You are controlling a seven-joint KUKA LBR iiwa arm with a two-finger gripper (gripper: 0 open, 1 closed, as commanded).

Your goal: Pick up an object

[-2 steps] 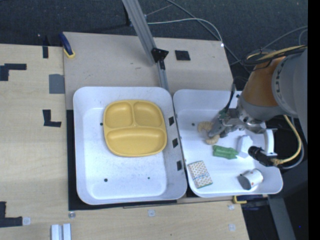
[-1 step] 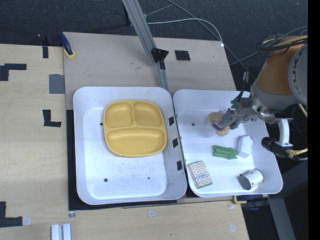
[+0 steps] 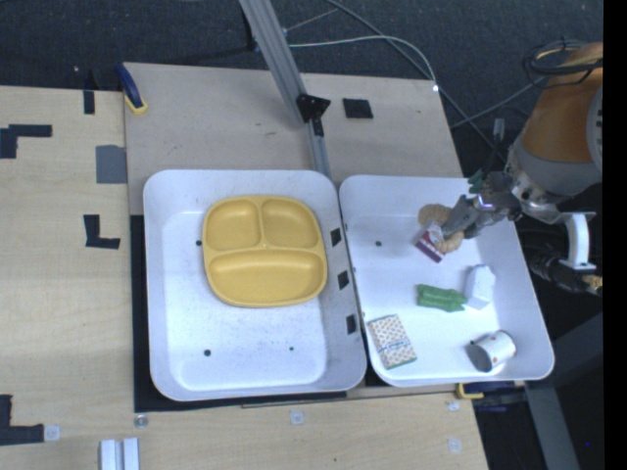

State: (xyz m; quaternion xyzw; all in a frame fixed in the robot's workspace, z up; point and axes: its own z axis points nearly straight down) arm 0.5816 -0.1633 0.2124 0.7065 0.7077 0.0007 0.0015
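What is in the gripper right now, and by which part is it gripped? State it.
It cannot be told. The gripper is down in the right bin over a tan object and a small dark red packet, but the contact point is too small and blurred.

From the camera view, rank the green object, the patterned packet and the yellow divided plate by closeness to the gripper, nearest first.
1. Green object: right bin, just below the gripper.
2. Patterned packet: right bin's lower left corner.
3. Yellow divided plate: left bin, across the divide.

No legible text or labels anywhere
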